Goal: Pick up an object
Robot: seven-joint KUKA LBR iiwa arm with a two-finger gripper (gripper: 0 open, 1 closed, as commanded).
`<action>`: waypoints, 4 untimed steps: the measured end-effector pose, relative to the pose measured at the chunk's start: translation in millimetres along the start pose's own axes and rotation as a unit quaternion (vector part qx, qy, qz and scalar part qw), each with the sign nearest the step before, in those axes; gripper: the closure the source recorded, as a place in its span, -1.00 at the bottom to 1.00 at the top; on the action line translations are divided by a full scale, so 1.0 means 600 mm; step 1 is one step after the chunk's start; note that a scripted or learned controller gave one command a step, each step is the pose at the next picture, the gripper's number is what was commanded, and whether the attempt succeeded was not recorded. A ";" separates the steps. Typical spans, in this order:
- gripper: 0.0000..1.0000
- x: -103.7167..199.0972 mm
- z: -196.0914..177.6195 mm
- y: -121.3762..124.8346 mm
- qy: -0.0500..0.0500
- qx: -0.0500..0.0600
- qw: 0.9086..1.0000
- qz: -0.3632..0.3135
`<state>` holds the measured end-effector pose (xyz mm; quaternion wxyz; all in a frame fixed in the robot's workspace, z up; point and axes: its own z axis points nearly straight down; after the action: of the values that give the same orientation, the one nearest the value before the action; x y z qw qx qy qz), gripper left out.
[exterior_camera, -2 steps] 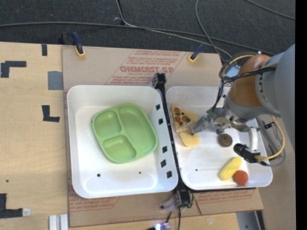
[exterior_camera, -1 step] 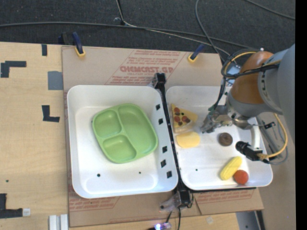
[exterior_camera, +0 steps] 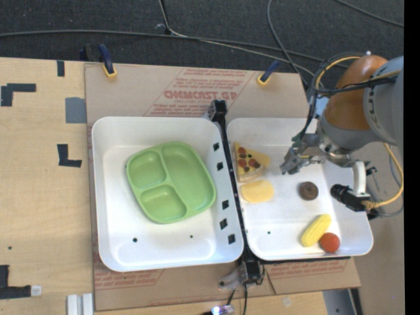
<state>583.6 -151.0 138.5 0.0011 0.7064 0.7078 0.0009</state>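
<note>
The end effector (exterior_camera: 293, 162) hangs over the right bin (exterior_camera: 282, 247), near its upper middle, reaching in from the grey arm (exterior_camera: 367, 120) with its orange band (exterior_camera: 351, 90). Whether it is open or closed cannot be told from this slant, and nothing can be seen caught in it. Just to its left lies a toy pizza slice (exterior_camera: 251, 161), yellow with red dots, and below that a pale yellow lump (exterior_camera: 257, 191). Below and to the right of the end effector sits a small brown round piece (exterior_camera: 308, 190), apart from it. Near the bin's lower right corner lie a yellow corn cob (exterior_camera: 315, 230) and a red-orange ball (exterior_camera: 330, 242), touching or nearly so. The left bin (exterior_camera: 111, 241) holds a green divided plate (exterior_camera: 170, 182). Both bins rest on a cardboard sheet (exterior_camera: 164, 90) printed in red with "CHEMCAST GP", on the surface (exterior_camera: 39, 195). Two clamps (exterior_camera: 108, 63) pin the sheet's far edge.
</note>
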 end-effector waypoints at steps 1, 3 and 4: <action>1.00 0.000 -0.077 0.016 0.000 -0.001 1.000 0.000; 1.00 0.085 -0.179 0.002 0.001 0.001 1.000 -0.002; 1.00 0.159 -0.177 -0.007 0.001 0.002 1.000 -0.002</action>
<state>579.2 -55.8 245.0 -0.0011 0.7053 0.7089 -0.0002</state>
